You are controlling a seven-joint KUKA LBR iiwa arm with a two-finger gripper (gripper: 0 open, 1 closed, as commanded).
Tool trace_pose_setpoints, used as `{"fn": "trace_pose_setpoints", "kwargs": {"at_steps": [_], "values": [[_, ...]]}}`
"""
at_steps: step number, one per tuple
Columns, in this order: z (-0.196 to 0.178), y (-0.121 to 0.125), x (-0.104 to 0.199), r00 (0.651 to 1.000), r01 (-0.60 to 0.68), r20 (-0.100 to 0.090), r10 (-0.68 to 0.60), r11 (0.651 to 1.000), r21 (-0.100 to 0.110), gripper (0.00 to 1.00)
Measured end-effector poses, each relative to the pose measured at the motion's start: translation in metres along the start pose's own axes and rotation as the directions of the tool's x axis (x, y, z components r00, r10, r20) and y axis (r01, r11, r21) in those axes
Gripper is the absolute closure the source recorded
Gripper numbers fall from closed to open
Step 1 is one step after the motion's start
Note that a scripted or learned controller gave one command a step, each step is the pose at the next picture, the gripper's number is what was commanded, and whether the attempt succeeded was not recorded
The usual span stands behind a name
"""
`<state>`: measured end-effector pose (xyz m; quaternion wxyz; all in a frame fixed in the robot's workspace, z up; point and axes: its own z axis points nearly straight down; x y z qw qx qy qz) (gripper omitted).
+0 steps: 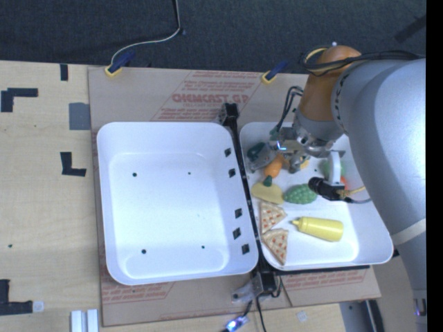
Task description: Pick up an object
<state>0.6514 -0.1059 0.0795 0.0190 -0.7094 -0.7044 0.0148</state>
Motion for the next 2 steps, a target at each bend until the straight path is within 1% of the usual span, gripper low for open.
{"fn": "trace_pose_setpoints", "kwargs": {"at_steps": [1,2], "values": [[-0.011,0.000,-0.002,1.000,0.007,0.008,-0.006,1.000,-0.016,1.00],[-0.003,-0.033,-0.021,1.000,0.006,0.007,-0.006,0.999,-0.043,1.00]]}}
